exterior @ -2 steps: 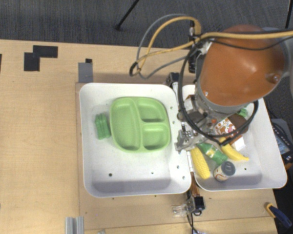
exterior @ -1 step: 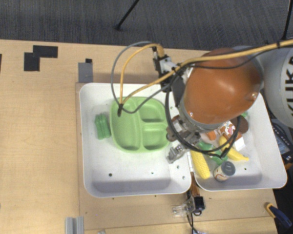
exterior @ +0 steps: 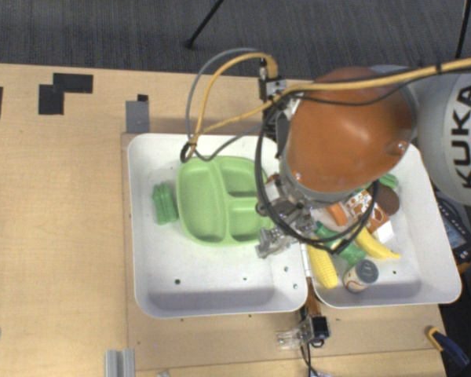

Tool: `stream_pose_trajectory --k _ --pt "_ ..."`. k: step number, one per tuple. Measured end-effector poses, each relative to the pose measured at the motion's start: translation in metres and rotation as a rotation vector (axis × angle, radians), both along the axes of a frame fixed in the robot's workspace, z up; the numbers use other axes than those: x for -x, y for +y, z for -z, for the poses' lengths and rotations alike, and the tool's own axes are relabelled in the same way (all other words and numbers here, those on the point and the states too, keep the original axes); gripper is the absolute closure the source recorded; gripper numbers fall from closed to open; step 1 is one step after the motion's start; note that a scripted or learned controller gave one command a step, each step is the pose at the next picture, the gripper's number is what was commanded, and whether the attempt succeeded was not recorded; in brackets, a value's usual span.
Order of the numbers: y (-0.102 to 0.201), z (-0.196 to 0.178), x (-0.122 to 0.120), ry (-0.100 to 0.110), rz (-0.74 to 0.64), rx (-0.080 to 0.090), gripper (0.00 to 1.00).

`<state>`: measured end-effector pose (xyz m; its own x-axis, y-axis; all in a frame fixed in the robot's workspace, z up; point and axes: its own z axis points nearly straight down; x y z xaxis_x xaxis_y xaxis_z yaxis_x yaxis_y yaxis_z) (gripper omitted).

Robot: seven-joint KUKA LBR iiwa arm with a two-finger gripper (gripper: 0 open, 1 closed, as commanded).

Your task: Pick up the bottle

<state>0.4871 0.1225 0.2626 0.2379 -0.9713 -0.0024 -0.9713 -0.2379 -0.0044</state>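
Note:
What looks like the bottle (exterior: pixel 361 276) is a small tan item with a grey round cap. It lies near the front of the right bin (exterior: pixel 428 285), between a corn cob (exterior: pixel 323 265) and a banana (exterior: pixel 375 247). My gripper (exterior: pixel 273 240) hangs low over the divide between the two bins, at the right edge of a green divided tray (exterior: pixel 216 199). It is to the left of the bottle and apart from it. The orange wrist housing (exterior: pixel 345 132) hides much of the right bin's back.
The left bin (exterior: pixel 204 298) holds the green tray and a small green ridged piece (exterior: pixel 165 203) at its left. An orange-and-white box (exterior: pixel 353 208) and a dark round item (exterior: pixel 387 200) lie under the arm. Cables (exterior: pixel 220 77) loop over the back of the left bin.

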Motion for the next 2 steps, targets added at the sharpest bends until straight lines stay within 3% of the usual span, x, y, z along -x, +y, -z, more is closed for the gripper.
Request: stream_pose_trajectory --k 1,2 --pt "-0.007 -0.192 -0.001 -0.005 0.162 -0.002 1.00" --pt "0.004 -0.080 0.000 0.001 0.099 0.001 1.00"
